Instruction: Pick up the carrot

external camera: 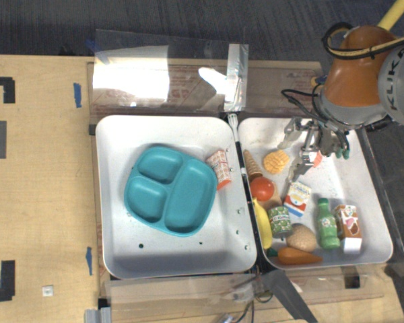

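We see two shallow white bins side by side on the bench: the left white plastic bin holds a large teal three-compartment plastic tray, and just beside the tray's right edge, against the bin's right wall, lies a small red-and-white labelled can on its side. The grey arm with its orange band reaches in from the right over the far part of the right white plastic bin, and its two-finger gripper hangs low above the bin floor; we cannot tell how the jaws stand. Near the gripper lies a yellow toy corn piece, apart from it. In the near half of this bin we note a green plastic bottle, a small red-and-white juice carton, a blue-and-white milk carton, a dark green labelled can, a yellow banana along the left wall, a red tomato, a brown ice-cream cone and a tan potato-shaped piece. The orange toy carrot lies flat at the near edge, touching the potato-shaped piece, well apart from the gripper.
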Robot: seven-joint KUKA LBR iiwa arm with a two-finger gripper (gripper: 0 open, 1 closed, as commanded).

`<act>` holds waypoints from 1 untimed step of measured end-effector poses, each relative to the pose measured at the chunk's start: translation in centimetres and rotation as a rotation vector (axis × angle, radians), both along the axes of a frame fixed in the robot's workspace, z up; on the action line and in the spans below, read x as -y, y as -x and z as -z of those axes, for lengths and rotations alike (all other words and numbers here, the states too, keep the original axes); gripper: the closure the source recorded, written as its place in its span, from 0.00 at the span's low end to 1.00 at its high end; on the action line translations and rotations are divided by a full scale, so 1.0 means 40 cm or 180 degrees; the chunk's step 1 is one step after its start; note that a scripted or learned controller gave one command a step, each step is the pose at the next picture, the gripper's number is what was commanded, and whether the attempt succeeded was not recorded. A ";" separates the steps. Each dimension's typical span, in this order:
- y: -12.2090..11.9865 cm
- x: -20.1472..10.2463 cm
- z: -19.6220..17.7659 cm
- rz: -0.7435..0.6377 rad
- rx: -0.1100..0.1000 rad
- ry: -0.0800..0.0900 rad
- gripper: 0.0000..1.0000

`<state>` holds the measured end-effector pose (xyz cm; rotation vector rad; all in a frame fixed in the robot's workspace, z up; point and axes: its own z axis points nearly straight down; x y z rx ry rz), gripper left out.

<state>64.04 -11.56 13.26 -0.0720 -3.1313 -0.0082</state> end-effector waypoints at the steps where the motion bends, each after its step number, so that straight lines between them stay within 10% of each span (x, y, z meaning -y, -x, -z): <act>1: -0.007 -0.042 0.092 0.0170 0.0087 0.0024 0.00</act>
